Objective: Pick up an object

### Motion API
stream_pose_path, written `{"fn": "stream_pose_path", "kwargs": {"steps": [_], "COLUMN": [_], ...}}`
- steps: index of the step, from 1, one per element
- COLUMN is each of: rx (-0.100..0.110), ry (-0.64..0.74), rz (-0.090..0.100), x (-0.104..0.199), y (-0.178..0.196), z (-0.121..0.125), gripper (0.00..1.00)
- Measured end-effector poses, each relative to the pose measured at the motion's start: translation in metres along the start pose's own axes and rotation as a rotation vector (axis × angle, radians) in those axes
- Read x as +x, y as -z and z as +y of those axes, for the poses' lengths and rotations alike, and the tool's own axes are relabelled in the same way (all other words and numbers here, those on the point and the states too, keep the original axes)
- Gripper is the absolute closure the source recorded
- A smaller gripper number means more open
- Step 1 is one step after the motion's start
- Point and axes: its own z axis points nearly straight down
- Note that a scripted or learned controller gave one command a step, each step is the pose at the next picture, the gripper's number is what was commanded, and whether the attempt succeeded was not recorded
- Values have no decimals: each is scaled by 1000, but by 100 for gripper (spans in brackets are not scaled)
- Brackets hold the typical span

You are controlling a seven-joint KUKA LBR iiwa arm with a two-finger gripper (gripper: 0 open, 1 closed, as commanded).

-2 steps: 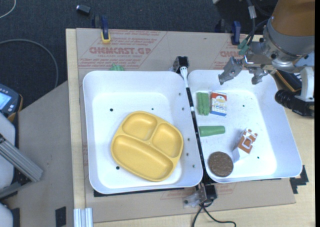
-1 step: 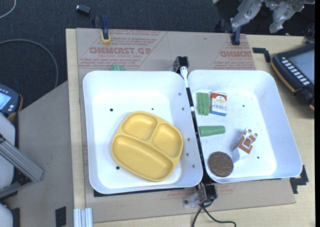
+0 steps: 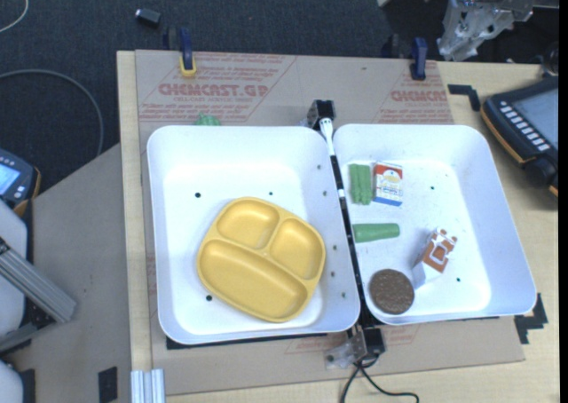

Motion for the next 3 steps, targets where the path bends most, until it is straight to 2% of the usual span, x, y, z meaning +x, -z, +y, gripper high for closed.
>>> {"fn": "stream_pose_path", "kwargs": {"steps": [1, 2, 3], "rx": [3, 21, 10], "ry": [0, -3, 2], "rz": [3, 1, 3], "x": [9, 14, 56], "y": [23, -113, -116], "z": [-58, -68, -100], "gripper": [100, 100, 100]}}
